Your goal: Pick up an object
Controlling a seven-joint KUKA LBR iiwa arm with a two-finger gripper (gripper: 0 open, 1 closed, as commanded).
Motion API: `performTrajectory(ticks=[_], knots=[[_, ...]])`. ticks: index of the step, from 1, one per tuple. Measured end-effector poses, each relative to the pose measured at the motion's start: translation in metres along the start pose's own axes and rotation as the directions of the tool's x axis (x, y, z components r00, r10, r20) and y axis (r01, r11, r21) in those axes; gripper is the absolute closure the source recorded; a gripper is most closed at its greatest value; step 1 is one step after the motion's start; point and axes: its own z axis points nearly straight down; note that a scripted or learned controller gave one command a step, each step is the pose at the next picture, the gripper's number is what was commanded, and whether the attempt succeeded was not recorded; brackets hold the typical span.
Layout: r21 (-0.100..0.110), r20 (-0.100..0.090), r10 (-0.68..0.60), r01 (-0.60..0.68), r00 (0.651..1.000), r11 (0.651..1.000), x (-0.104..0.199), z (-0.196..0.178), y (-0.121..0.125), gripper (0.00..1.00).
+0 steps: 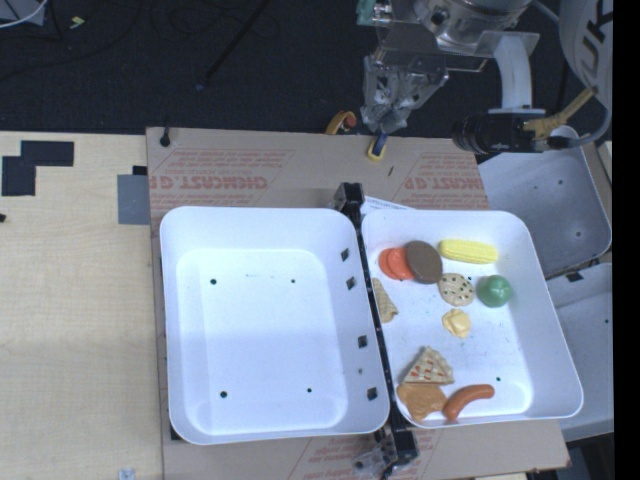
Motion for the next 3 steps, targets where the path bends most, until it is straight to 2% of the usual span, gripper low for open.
performTrajectory(ticks=[1,2,3], knots=[[0.000,-0.001,0.000,0.000,1.000,1.000,-0.061,0.030,-0.013,1.00],[-0.009,-0.003,-0.009,0.009,1.000,1.000,-0.039,-0.024,-0.027,1.00],[-0.001,0.000,0.001,-0.001,1.000,1.000,-0.118,0.003,-0.043,1.00]])
